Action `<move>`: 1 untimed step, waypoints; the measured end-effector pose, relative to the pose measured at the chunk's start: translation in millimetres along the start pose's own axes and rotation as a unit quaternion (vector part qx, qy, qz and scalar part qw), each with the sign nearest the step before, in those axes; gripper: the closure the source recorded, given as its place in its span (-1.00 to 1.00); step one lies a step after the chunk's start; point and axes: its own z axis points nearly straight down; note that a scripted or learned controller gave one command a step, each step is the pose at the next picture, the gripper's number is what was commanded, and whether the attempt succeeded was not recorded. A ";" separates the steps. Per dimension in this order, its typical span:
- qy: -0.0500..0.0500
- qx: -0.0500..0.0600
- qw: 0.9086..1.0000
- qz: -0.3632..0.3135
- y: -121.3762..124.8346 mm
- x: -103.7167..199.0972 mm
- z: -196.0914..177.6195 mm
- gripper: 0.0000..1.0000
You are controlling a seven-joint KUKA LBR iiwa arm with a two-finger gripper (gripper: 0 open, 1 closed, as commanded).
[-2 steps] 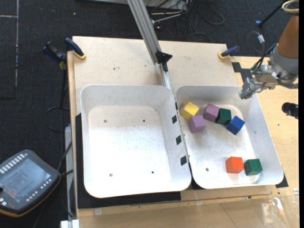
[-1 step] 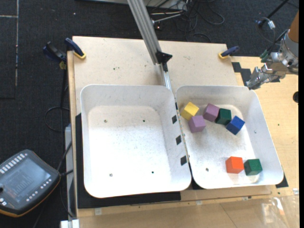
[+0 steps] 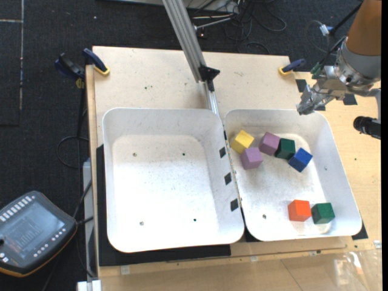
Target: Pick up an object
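Observation:
In the right bin (image 3: 339, 180) lie several small blocks. A yellow block (image 3: 242, 140), two purple blocks (image 3: 251, 157) (image 3: 270, 143), a dark green block (image 3: 285, 148) and a blue block (image 3: 300, 159) cluster near the bin's far side. An orange block (image 3: 299, 210) and a green block (image 3: 323, 212) sit side by side near the front. My gripper (image 3: 305, 106) hangs above the bin's far right rim, apart from every block, with nothing visible between its fingers.
The left bin (image 3: 121, 162) stands beside the right one. A slanted metal bar (image 3: 185, 29) runs down to the gap between the bins. Clamps (image 3: 97, 62) (image 3: 292, 66) hold the board's far corners. A teach pendant (image 3: 30, 232) lies at the lower left.

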 end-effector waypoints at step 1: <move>0.000 0.001 1.000 0.000 -3.9 43.3 4.7 1.00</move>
